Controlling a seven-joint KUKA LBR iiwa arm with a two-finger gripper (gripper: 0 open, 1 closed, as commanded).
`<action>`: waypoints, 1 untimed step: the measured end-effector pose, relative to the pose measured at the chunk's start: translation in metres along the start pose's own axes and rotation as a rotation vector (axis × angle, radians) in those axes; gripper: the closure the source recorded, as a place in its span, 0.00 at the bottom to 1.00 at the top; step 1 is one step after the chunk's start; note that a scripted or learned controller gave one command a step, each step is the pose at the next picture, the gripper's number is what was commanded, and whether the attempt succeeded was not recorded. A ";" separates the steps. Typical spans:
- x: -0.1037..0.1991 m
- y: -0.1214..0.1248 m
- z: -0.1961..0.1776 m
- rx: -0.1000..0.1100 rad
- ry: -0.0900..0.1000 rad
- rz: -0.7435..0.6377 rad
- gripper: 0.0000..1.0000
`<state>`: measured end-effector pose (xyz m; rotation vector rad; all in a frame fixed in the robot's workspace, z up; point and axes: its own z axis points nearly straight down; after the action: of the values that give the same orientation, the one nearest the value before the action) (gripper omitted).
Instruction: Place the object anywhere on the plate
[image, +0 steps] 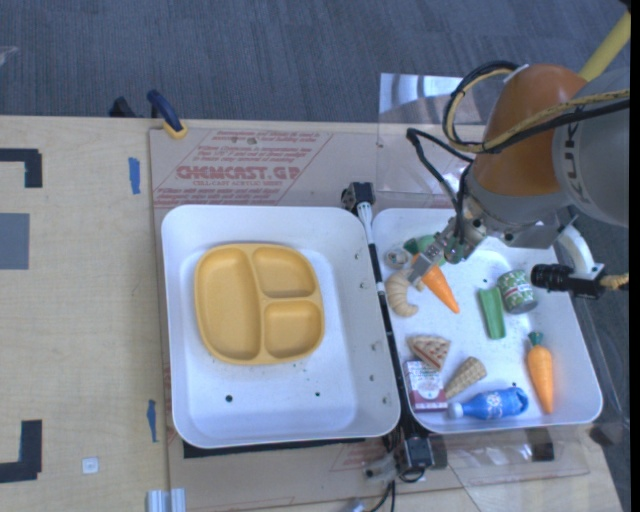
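In the left bin (190, 400) a yellow plate (262, 302) with three compartments is seen, lying flat near the bin's middle, and nothing is seen on it. In the right bin (580, 385) the small objects are gathered. The gripper (431, 262) is lowered over the upper left part of that bin, its tip just above a small orange carrot (440, 288), which lies slanted on the bin floor; whether the carrot is touched or gripped cannot be told. Just to the left a pale croissant (401, 294) is found. A green stick (492, 313) and a green can (517, 291) lie to the right, a second carrot (541, 373) near the right wall, and a blue bottle (490, 405) along the front edge.
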<state>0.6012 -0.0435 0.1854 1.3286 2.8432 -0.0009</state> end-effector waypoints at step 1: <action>0.045 0.051 0.000 -0.004 0.000 0.071 1.00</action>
<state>0.6119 0.0239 0.1850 1.4286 2.7925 0.0057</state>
